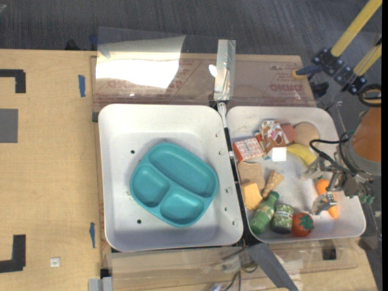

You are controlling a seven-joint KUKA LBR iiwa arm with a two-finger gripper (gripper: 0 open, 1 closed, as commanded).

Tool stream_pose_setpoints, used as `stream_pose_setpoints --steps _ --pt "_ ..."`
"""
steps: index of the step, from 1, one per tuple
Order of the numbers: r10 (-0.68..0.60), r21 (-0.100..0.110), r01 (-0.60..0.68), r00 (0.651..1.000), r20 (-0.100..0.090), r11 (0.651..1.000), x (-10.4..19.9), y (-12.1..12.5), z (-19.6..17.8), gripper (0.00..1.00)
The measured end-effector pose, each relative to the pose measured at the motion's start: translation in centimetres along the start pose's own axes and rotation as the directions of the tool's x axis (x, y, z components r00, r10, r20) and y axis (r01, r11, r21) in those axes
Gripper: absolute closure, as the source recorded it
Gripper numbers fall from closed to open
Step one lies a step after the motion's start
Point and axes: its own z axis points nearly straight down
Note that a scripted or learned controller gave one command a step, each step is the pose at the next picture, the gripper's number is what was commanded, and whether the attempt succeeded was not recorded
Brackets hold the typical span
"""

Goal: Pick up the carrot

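Gripper (328, 194) hovered low in right bin (354, 228), fingers parted around carrot (324, 188) (long axis roughly crossing the gap); grasp not confirmed.

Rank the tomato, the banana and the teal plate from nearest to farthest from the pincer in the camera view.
From the pincer, right bin's right side:
1. Tomato, just lower left, right bin's near edge.
2. Banana, up left, same bin.
3. Teal plate, left bin.
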Motion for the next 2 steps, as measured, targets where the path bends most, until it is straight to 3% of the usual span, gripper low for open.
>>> stream_pose_setpoints --steps 1,2 --pt "-0.001 0.002 0.001 1.000 0.007 1.000 -0.24 0.02 -1.02 1.00" --pt "-0.001 0.001 0.001 1.000 0.005 1.000 -0.21 0.05 -0.95 0.00"
